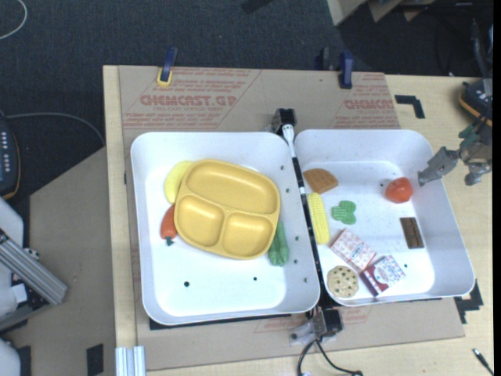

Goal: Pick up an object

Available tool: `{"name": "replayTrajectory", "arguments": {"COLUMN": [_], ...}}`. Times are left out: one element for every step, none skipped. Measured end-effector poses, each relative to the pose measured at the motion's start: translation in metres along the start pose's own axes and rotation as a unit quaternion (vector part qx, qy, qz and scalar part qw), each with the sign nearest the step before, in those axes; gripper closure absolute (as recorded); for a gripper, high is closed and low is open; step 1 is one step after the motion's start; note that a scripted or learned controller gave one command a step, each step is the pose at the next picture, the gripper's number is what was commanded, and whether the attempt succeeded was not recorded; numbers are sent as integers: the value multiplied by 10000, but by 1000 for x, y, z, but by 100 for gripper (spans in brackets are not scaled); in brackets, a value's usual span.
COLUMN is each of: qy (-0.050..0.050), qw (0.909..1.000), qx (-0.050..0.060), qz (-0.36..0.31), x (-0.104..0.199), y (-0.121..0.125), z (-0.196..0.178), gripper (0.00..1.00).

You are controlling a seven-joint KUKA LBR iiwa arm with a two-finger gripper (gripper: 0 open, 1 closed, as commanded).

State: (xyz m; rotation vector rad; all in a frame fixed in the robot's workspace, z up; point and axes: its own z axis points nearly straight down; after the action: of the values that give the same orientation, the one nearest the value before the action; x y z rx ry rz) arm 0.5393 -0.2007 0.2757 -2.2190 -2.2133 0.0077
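On the bench (235,100), which is covered in brown cardboard with red print, two shallow white bins sit side by side, touching along their inner walls. Left bin (149,210) is mostly taken up by a big yellow sectioned tray (227,208), tilted a bit, with three compartments facing up. Poking out from under it: a yellow banana-ish piece (175,178) at about 10 o'clock, a small red-orange pepper thing (168,225) at 8 o'clock, and something green and leafy (278,247) at 4 o'clock, right by the bin's inner wall.

Right bin (446,233) has all the small stuff, so that's where the pickable objects are. A yellow corn cob (318,217) lies along the inner wall at 9 o'clock. A tan bread-looking piece (321,181) is at 10 o'clock, a green broccoli bit (344,211) near the middle, and a red tomato (399,189) at 2 o'clock. Lower down there's a pink-and-white packet (352,249), a second packet with red on it (386,271) near 5 o'clock, a round cookie (342,281) at 6 o'clock, and a small brown block (412,232) at 3 o'clock.

The pincer (446,167) hangs at the right bin's 2 o'clock edge, just beside the tomato but not touching it, nothing in it. Honestly can't tell if it's spread or pressed together, too blurry.
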Motion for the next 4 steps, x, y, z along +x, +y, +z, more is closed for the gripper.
{"name": "replayTrajectory", "arguments": {"qy": [-12,2,7,2], "qw": [10000,10000,10000,10000], "qx": [-46,-14,-10,-13], "qz": [-13,-13,-17,-12], "x": [0,-3,7,1], "y": [2,11,16,19], "z": [-5,50,107,153], "gripper": [0,0,0,0]}}
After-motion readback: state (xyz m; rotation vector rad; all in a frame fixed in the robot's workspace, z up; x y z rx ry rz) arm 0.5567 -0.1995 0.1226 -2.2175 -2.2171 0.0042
